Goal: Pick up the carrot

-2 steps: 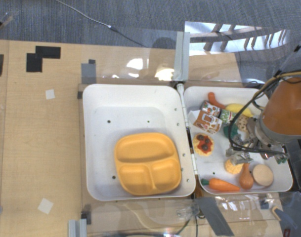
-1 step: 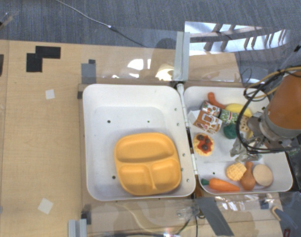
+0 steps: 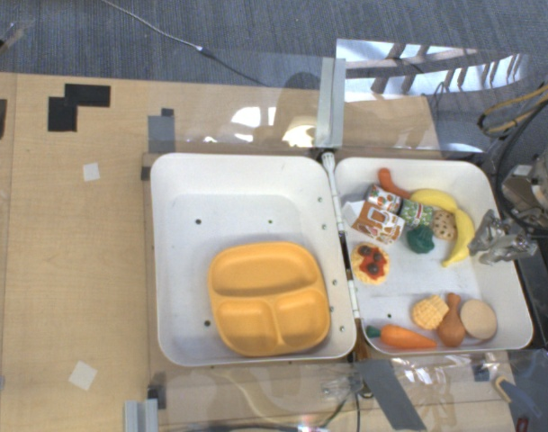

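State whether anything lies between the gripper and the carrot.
Yes. The gripper is at the right bin's right edge; the carrot lies at its front edge. The egg and drumstick lie roughly between them.

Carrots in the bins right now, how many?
1. The carrot lies at the near edge of the right bin, just left of the drumstick. Another could be hidden under the food pile.

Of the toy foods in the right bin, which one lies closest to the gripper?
The curved yellow plastic banana: its lower tip nearly reaches the metal two-finger gripper at the right rim, while the orange carrot lies at the bin's front edge.
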Tool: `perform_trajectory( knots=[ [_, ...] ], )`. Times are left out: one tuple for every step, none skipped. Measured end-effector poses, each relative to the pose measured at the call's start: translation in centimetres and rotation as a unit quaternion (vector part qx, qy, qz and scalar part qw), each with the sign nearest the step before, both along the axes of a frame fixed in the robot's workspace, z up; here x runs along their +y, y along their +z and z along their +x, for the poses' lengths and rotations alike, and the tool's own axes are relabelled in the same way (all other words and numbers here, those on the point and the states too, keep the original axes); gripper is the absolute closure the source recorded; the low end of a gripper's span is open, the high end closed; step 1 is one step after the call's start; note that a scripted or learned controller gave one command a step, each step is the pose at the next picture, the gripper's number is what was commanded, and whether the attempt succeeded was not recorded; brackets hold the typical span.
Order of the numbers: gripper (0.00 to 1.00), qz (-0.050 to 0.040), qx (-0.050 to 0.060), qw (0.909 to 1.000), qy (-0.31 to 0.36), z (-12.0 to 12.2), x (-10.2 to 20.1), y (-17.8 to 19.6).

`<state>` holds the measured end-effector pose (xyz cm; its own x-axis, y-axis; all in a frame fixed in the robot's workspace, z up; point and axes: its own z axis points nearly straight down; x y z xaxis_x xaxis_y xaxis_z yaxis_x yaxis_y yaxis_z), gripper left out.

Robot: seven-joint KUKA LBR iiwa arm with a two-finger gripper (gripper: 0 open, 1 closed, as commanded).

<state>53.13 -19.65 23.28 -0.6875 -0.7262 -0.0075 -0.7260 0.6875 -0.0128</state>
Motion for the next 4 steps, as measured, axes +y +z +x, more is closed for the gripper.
perform_trajectory(
  knots=[
    [1.0,-0.0008,0.004,0.9697,0.244,-1.9,-0.9,-2.5],
    [1.0,-0.0009,0.005,0.9288,0.371,-4.3,-0.8,-7.7],
    [1.0,-0.0051,0.002,0.8596,0.511,-4.2,1.6,1.5],
    [1.0,-0.0048,0.001,0.9077,0.42,-1.0,6.6,-14.2]
  ],
)
